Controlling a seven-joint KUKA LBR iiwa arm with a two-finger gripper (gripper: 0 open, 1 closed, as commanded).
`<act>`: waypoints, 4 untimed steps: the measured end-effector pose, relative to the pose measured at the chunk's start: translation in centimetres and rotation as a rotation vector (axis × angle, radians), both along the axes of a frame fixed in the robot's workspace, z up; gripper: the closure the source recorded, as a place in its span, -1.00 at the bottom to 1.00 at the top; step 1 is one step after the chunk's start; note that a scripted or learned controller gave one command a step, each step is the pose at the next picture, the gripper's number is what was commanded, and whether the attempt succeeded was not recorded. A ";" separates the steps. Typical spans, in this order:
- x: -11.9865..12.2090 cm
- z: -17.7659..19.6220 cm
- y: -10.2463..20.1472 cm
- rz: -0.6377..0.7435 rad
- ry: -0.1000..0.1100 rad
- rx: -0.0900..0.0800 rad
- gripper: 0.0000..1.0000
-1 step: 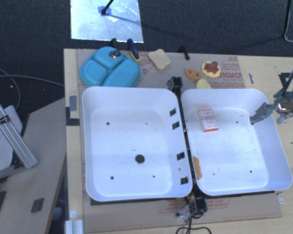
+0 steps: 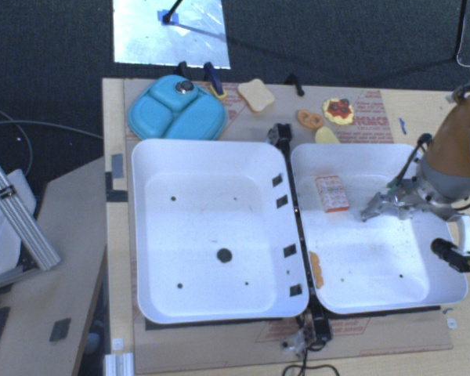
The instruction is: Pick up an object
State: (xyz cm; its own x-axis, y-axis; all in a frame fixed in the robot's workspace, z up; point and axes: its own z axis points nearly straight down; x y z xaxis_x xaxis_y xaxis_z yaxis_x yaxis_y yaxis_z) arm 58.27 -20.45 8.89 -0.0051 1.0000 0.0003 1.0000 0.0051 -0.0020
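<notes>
Bins sit side by side on the surface (image 2: 180, 341); the right bin (image 2: 423, 288) holds a small carton (image 2: 331, 193), white and red, lying flat near its back left, and an orange snack (image 2: 316, 269) against its left wall; the left bin (image 2: 157, 288) has a dark disc (image 2: 224, 254) near the middle of its floor; the arm (image 2: 458, 151) reaches over the right bin, its claw (image 2: 372, 210) low above the floor, just right of the carton and apart from it; whether its fingers are spread or closed I cannot tell; nothing shows between them; behind the bins lie a blue tray (image 2: 178, 110), toast (image 2: 256, 95), a pretzel (image 2: 309, 118) and a tart (image 2: 338, 110).
</notes>
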 end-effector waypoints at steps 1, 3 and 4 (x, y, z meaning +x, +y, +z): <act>1.6 10.0 20.6 0.015 -0.011 0.007 -1.00; 1.5 7.5 17.5 0.014 -0.028 0.021 1.00; -0.4 9.3 5.7 -0.013 -0.005 -0.006 1.00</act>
